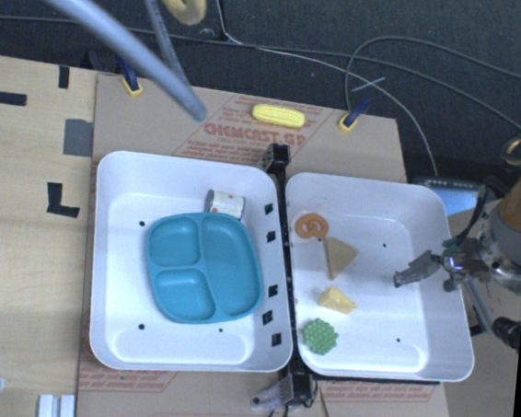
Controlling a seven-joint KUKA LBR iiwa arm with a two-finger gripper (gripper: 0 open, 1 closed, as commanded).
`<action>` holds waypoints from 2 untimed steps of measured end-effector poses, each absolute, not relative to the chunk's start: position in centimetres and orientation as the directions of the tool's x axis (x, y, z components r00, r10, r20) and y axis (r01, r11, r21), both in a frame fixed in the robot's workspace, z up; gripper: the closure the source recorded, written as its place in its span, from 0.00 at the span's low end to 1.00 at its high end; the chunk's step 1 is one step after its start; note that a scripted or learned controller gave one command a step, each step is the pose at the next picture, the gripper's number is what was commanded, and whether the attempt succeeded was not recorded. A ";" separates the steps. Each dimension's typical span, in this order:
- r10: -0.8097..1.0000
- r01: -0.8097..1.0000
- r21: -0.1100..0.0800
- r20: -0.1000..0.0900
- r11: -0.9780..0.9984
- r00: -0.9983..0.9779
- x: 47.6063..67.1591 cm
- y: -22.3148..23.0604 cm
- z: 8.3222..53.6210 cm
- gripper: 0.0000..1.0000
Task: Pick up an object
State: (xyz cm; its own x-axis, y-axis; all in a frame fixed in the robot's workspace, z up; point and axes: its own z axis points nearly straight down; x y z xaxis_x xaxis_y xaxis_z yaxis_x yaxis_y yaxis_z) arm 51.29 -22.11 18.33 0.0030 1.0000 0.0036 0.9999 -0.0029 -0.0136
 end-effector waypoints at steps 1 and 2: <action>1.000 1.000 -0.002 0.000 0.001 -0.001 51.6 -22.1 19.0 0.00; 1.000 1.000 -0.007 0.001 0.001 -0.001 51.4 -22.2 12.5 0.00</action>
State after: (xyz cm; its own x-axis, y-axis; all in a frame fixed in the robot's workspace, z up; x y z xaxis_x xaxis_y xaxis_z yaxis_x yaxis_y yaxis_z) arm 51.36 -22.19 12.52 -0.0009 1.0000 0.0015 1.0000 0.0009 -0.0072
